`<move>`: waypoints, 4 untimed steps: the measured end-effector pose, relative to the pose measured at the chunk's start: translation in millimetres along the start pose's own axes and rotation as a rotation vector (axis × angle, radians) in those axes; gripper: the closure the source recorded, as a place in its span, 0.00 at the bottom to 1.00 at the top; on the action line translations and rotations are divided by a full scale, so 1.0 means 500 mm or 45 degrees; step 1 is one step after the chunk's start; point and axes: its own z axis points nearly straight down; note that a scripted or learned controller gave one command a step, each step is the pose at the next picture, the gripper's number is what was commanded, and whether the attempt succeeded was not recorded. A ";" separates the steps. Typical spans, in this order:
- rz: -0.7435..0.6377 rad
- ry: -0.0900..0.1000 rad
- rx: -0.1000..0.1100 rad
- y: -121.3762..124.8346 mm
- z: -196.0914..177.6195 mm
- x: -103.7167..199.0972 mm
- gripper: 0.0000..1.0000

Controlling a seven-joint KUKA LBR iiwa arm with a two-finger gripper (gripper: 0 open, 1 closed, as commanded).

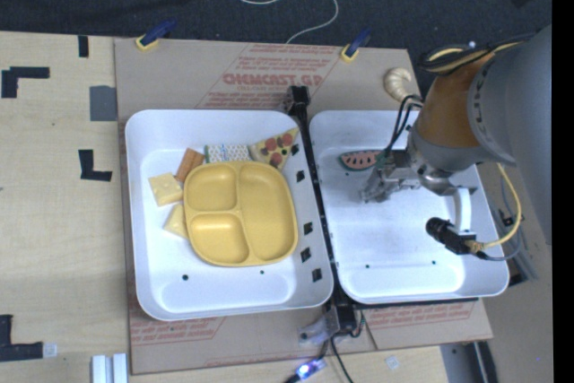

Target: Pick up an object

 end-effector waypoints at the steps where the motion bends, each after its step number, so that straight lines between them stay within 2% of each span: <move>1: 0.003 0.002 -0.003 0.012 -0.092 -0.012 1.00; 3: 0.001 0.002 -0.005 0.013 -0.264 -0.022 1.00; 4: 0.000 0.002 0.003 -0.046 -0.266 0.041 1.00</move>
